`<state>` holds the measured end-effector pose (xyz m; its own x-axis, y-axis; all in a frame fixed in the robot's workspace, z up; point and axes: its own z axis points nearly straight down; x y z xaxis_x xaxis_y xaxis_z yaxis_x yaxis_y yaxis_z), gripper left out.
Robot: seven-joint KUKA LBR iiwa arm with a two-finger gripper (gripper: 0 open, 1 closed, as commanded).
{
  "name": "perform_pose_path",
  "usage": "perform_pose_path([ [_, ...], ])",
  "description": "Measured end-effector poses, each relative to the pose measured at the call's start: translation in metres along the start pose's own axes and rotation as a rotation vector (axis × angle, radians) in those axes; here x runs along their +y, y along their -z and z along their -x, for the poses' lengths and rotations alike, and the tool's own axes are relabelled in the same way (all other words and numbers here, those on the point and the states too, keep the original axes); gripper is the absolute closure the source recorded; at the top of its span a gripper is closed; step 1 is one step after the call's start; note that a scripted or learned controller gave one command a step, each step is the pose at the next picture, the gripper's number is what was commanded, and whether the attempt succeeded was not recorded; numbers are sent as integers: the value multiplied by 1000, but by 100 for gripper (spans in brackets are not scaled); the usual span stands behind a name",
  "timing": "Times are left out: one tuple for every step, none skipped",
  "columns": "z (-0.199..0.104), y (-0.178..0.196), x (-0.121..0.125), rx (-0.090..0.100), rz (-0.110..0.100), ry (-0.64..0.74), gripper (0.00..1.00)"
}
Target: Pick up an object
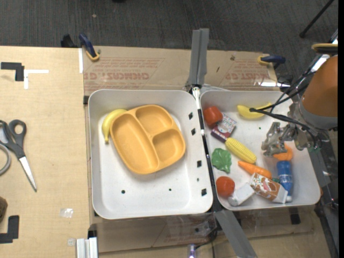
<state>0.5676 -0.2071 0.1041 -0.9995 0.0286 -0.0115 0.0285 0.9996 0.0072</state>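
Gripper (274,138) hangs low over the right bin (309,200), directly above a small orange toy (284,155) beside the blue bottle (284,175); whether it is spread or closed cannot be told. Nothing appears lifted, so the pick seems still ahead.

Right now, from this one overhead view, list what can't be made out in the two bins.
- Banana: mostly hidden beneath the yellow divided plate.
- Small orange object: partly covered by the gripper; identity unclear.
- Purple packet: label too small to read.
- Blue bottle: partly overlapped by the carton.
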Motion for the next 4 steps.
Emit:
perform_pose_path([
  [-1,0,-3,1,-4,-2,0],
  [-46,-10,-12,5,-4,-43,0],
  [-74,-11,-17,9,-8,18,0],
  [-91,-12,63,10,-7,-90,0],
])
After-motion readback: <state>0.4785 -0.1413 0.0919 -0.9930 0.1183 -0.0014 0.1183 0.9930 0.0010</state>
